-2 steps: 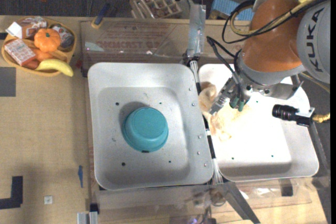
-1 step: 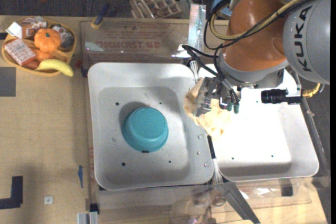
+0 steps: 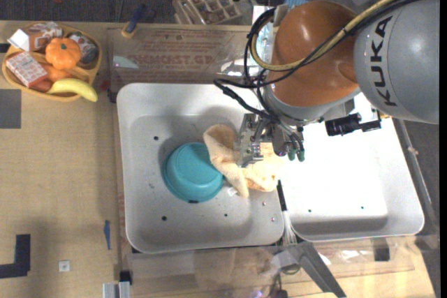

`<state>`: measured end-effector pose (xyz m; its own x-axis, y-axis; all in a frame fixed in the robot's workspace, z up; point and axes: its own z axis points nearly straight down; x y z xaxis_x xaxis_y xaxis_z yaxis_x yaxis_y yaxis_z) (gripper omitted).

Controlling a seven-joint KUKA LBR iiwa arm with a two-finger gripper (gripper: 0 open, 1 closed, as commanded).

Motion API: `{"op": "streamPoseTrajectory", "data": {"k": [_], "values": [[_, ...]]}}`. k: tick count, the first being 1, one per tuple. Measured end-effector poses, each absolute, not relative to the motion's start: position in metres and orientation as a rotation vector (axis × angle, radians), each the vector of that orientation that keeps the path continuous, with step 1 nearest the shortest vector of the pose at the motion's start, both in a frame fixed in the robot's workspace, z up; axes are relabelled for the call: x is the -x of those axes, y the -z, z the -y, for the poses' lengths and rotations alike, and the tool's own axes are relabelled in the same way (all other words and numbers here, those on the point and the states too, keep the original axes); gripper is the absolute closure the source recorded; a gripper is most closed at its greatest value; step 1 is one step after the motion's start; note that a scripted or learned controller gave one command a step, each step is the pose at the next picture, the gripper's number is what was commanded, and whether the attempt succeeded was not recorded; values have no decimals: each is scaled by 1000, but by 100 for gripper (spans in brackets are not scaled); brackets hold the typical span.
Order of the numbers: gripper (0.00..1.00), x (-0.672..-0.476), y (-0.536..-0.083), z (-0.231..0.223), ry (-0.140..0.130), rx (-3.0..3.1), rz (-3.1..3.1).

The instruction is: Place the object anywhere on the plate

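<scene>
Metal and dark, my claw (image 3: pixel 260 147) hangs low over the left bin (image 3: pixel 133 150), its tip right at a crumpled tan cloth (image 3: pixel 241 167). From this slanted look down I cannot tell whether it has closed on anything, since my own wrist covers most of it. The cloth lies bunched along the right side of the bin floor, one end touching the rim of a teal plate (image 3: pixel 193 172) that sits near the middle of that bin; the plate looks more like a shallow bowl, and I cannot be sure which way up it lies. I take the cloth to be the object I must move. So I judge the grasp to be the step in hand, with the carry not yet begun. Next I need a firm pinch on a fold, a lift clear of the bin floor, then a short shift toward the plate and a release above its middle. The right bin (image 3: pixel 363 220) lies beside me.
</scene>
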<state>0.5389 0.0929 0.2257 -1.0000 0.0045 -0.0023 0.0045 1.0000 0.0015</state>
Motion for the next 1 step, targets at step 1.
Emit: {"op": "streamPoseTrajectory", "data": {"k": [1], "values": [[0,-539,-226,-93,-3,-8,-3139]]}}
